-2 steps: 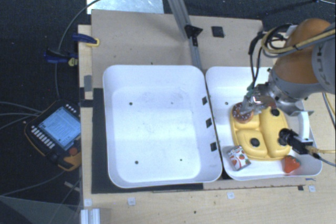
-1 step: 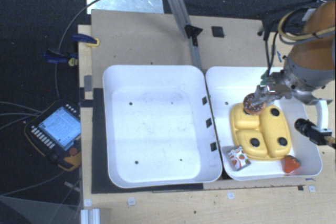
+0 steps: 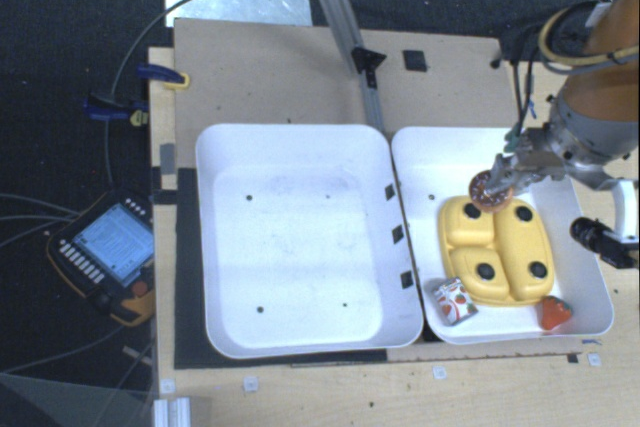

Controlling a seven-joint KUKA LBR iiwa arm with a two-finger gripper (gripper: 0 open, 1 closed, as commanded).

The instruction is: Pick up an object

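I see the arm [image 3: 600, 65] reaching in from the right, its gripper [image 3: 497, 183] lowered over the right bin [image 3: 420, 165], right above the far edge of a yellow plastic toy [image 3: 497, 250]. A small round brownish thing [image 3: 488, 190] sits right at the gripper tip, touching or overlapping the far left corner of the yellow toy; I cannot tell whether it is held or only lying underneath, and I cannot tell how the gripper stands, since the wrist hides that from my view. The yellow toy is a lumpy, lobed block with four black dots on top; its long axis runs roughly near to far, leaning slightly toward the near right, and it fills the middle of the right bin. Just beside its near left corner lies a small white and red carton [image 3: 453, 301], tilted, with printing too small for me to read. At the near right corner of the same bin rests a small red-orange piece [image 3: 555, 313], close to the toy's near end. The left bin [image 3: 215, 215] stands touching the right one along their shared edge. On the floor to the left lies a teach pendant [image 3: 105, 255] with a lit blue screen; its text is not legible.
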